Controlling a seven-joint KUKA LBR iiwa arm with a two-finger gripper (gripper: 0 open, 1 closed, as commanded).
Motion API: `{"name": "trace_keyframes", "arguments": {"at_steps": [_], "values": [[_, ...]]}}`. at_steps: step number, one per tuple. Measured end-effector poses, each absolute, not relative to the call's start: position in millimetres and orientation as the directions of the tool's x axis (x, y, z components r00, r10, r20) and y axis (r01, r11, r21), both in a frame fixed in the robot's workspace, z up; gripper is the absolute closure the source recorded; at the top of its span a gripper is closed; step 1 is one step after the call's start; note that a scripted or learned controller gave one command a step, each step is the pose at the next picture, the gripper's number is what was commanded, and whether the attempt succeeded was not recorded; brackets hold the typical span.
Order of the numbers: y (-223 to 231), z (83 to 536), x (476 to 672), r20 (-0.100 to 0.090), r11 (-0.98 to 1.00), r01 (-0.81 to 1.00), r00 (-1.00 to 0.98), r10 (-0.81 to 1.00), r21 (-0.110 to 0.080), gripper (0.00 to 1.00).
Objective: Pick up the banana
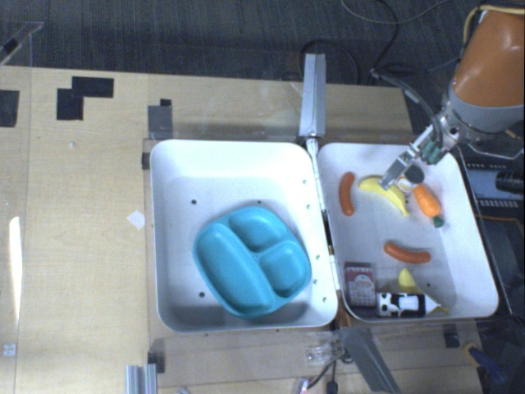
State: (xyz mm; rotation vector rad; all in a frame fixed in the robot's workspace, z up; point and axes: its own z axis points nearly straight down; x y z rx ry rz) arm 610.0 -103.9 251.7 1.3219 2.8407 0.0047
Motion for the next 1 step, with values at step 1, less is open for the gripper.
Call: {"name": "trace_keyframes", "arguments": {"at_steps": [1], "values": [[-125.7, 118.9, 606.8, -0.004, 0.661, 0.75, -0.661, 0.75, 0.003, 0.0]]}}
